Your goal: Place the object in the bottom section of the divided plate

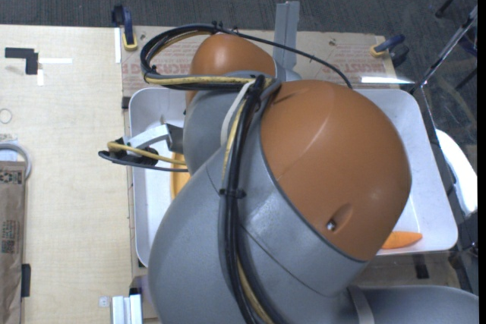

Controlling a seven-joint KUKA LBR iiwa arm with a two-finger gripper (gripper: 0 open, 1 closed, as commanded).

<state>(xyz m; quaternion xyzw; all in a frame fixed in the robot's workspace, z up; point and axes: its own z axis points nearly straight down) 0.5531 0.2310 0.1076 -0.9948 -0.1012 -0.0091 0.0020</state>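
My grey arm (250, 239), with its large orange joint covers (334, 163), hangs over the white bin (137, 193) and hides most of its floor. Whatever lies under the arm, divided plate included, is covered. A slim orange object (400, 240) pokes out from under the arm at the bin's lower right corner. A yellow-orange piece (180, 182) shows beside the arm near the bin's left wall, partly covered. A white and dark grey part (163, 136) sticks out just above it; I cannot tell what it is.
A loop of black and yellow cable (127, 155) juts left over the bin's left rim. The pale wooden bench (61, 125) stretches to the left, with a brown packet (11, 224) at its edge. Clamps (121, 19) (389, 48) sit at the back corners.
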